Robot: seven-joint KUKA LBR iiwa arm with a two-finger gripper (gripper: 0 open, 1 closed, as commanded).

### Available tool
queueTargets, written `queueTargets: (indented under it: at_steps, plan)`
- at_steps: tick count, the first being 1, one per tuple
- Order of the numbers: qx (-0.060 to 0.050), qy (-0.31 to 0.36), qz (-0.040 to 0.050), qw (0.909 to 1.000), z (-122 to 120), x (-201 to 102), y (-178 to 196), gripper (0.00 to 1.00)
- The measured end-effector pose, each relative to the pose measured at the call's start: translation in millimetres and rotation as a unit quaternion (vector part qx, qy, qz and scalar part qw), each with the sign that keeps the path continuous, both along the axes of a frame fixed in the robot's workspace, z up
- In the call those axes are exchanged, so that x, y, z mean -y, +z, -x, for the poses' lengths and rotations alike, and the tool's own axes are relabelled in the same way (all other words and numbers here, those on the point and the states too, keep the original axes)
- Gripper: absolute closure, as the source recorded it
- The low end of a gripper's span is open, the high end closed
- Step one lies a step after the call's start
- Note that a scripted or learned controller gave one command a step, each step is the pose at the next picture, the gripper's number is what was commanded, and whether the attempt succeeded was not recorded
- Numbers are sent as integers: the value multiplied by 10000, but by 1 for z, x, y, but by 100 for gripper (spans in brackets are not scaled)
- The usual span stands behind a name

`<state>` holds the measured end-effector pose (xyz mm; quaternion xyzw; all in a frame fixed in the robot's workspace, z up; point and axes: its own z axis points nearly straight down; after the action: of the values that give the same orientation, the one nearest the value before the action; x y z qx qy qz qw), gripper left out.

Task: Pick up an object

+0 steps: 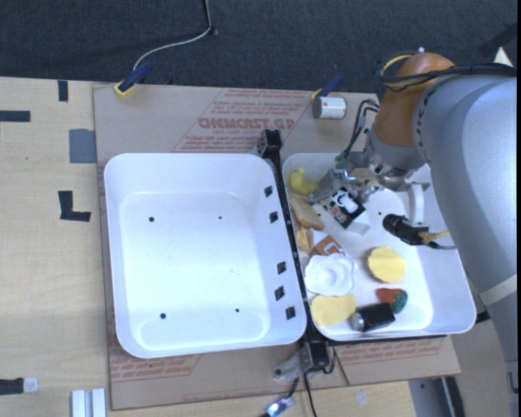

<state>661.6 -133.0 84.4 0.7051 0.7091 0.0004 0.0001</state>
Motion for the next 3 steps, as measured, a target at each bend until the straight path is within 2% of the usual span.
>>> queueTargets:
  at_steps: [1,2,3]
  plan:
    - [-32,-19,8,10000,-6,-12,-1,0]
    - [-5,-28,23,10000,25,-35,1,0]
    - [-3,-30,18,10000,22,-36,0,0]
